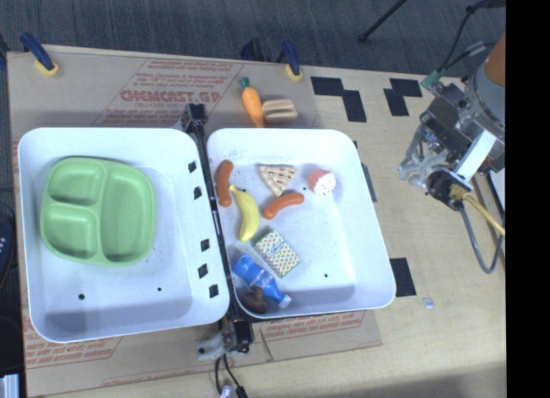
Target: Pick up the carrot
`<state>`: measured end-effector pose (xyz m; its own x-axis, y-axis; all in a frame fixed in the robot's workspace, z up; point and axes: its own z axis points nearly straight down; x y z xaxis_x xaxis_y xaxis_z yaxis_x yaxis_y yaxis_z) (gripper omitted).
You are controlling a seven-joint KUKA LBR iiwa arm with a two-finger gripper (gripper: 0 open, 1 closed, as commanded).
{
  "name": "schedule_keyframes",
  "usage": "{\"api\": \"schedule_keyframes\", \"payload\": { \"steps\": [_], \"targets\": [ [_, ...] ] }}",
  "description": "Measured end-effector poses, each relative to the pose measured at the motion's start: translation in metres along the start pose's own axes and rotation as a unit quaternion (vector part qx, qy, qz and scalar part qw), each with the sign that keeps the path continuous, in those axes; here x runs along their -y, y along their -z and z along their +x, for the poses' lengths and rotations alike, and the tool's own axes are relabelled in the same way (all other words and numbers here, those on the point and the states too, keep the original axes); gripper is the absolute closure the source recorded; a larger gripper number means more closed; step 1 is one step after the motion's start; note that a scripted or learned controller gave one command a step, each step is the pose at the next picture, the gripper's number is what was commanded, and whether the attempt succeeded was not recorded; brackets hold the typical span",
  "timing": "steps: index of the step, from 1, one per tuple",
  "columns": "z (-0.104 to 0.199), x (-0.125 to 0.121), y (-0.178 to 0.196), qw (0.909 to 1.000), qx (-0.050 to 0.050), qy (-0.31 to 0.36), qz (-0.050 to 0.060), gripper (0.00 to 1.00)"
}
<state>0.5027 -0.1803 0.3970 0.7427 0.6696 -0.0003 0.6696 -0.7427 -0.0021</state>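
Because the small orange plastic carrot with green top [250, 102] lies outside the bins, touching a tan bun-shaped toy [279, 112], a grab may catch both. Gripper [418, 167] well right; grip state unreadable.

I see a small orange toy carrot with a green tip [250, 102] beside a tan-and-brown toy bun [279, 111] on brown cardboard printed with red lettering [172, 87]. The left shallow white plastic bin [34, 302] carries a pale green divided plate [97, 211]. In the right white bin [365, 241] I make out a yellow toy banana [247, 213], two reddish-orange sausages [283, 205] (one is near the divider) and a blue bottle [256, 279].
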Motion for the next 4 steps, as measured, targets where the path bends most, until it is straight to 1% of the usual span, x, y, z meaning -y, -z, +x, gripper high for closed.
{"api": "schedule_keyframes", "payload": {
  "steps": [1,2,3,4],
  "targets": [
    [0.040,0.084,-0.056,0.9851,0.001,-0.172,0.002,1.00],
    [0.014,0.013,-0.027,0.9955,0.000,-0.095,0.000,1.00],
    [0.062,0.109,-0.078,0.9780,0.002,-0.209,0.002,1.00],
    [0.040,0.083,0.015,0.9835,0.000,-0.181,0.000,1.00]
  ]
}}
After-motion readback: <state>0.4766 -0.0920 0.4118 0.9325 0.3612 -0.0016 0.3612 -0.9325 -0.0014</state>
